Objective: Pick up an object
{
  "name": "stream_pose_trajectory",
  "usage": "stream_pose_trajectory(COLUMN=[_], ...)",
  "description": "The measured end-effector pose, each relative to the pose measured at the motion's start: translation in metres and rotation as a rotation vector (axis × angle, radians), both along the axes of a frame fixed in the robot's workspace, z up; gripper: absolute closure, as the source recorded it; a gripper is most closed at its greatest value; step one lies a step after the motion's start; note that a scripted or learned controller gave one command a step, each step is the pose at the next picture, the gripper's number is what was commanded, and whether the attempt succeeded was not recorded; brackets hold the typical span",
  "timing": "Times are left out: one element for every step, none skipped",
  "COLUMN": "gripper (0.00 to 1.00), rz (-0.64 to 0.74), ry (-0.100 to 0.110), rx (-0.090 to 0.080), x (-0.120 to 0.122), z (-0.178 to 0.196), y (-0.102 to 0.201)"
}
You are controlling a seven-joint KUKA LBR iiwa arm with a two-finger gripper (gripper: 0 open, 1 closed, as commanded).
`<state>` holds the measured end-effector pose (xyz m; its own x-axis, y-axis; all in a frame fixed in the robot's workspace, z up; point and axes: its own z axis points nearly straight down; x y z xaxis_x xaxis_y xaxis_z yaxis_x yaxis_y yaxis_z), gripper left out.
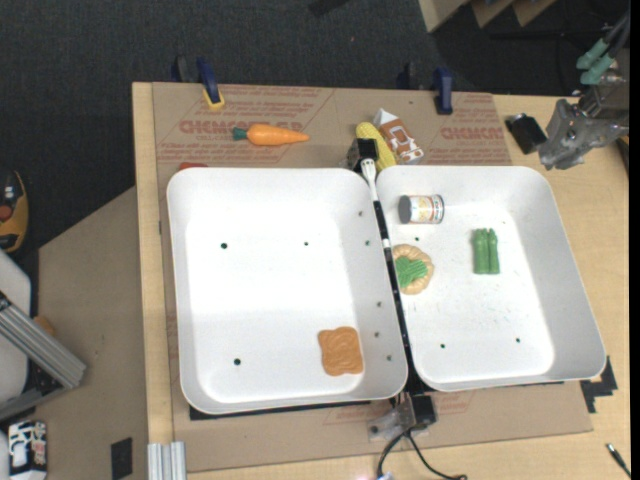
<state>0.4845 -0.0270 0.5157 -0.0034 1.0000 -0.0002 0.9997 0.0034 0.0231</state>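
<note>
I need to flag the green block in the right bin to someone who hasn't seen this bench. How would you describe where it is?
Start at the right bin of the two white ones. The green block lies upright in its middle, right of a small can on its side and a round tan piece with a green top near the divider. It is the only all-green, rectangular item there.

Faint red "CHEMCO"-like print on cardboard sheet (pixel 330 108)

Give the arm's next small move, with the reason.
Probably bring the gripper left and down over the green block. The gripper sits outside the right bin, past its far right corner, holding nothing, and the block lies nearest with clear space around it.
</note>
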Motion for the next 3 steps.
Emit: stream_pose_trajectory(gripper=[1.00,1.00,1.00], rz=[0.002,0.001,0.003], ry=[0.037,0.011,0.035], rx=[0.000,0.002,-0.001], x=[-0.006,-0.003,-0.007], z=[-0.124,-0.017,-0.127], y=[0.054,0.085,0.143])
